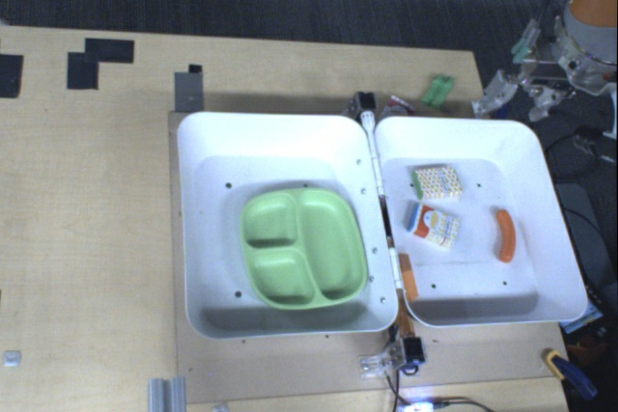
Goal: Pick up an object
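The right white plastic bin (541, 159) contains 3 candidates. The orange sausage-shaped toy (505, 235) lies nearest the viewer, long axis running near-to-far. The blue-and-orange carton (433, 225) and the pale patterned box (436, 181) lie farther left. The gripper (526, 90) hovers beyond the far rim, above the bench; finger state: cannot tell.

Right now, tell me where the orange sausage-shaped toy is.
The orange sausage-shaped toy lies in the right-hand bin, near its right wall, to the right of the small carton and the patterned box.
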You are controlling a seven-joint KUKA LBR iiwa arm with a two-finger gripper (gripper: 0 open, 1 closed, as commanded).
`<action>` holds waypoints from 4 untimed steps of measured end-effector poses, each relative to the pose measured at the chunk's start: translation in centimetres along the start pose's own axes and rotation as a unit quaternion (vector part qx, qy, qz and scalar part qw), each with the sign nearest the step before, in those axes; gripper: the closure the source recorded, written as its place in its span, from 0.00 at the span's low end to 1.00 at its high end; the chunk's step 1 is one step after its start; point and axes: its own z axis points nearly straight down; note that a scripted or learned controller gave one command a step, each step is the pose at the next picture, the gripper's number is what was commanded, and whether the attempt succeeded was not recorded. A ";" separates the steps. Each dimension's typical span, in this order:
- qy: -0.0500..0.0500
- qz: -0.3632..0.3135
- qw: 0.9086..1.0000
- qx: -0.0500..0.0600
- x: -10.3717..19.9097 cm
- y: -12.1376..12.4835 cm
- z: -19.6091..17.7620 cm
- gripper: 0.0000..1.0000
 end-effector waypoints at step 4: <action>-0.001 0.001 1.000 -0.010 2.8 -1.8 17.7 0.00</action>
